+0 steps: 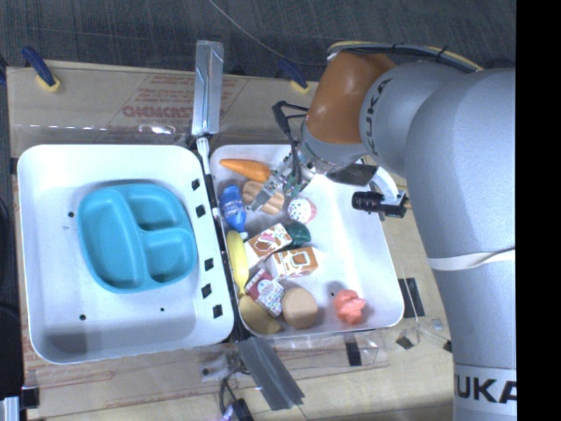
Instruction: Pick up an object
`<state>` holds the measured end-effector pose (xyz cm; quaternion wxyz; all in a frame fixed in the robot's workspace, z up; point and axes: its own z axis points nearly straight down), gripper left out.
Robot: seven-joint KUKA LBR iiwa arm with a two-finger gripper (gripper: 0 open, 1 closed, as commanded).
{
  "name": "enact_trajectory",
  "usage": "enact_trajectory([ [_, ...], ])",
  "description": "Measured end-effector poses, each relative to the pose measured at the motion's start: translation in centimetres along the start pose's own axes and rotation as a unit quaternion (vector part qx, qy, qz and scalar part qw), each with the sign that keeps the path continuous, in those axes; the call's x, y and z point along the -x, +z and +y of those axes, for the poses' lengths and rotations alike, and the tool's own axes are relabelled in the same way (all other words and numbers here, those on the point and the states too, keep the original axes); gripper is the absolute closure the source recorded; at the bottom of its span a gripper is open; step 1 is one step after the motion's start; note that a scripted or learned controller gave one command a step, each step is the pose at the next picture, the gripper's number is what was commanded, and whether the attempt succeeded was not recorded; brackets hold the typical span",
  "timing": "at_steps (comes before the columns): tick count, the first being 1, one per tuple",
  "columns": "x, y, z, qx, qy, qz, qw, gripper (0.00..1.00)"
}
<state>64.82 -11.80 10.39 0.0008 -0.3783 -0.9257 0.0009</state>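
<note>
Right bin (pixel 372 261), gripper (pixel 282 182) just above bread roll (pixel 270 202)

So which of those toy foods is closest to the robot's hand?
The tan bread-like piece, just below the orange carrot. The hand hovers right at it; the pink toy lies at the bin's far end.

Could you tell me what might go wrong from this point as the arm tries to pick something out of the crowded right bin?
1. The gripper sits low among tightly packed items: the carrot, the blue bottle and a tan piece lie close together, so it may nudge neighbours or catch two things.
2. It works near the wall of the right bin next to the left bin, so a bumped item could be pushed against that wall.
</note>
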Motion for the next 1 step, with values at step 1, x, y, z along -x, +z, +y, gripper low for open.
enact_trajectory([
  [1,-2.21,-9.09,3.00,0.003,0.109,-0.002,0.9940,1.00],
])
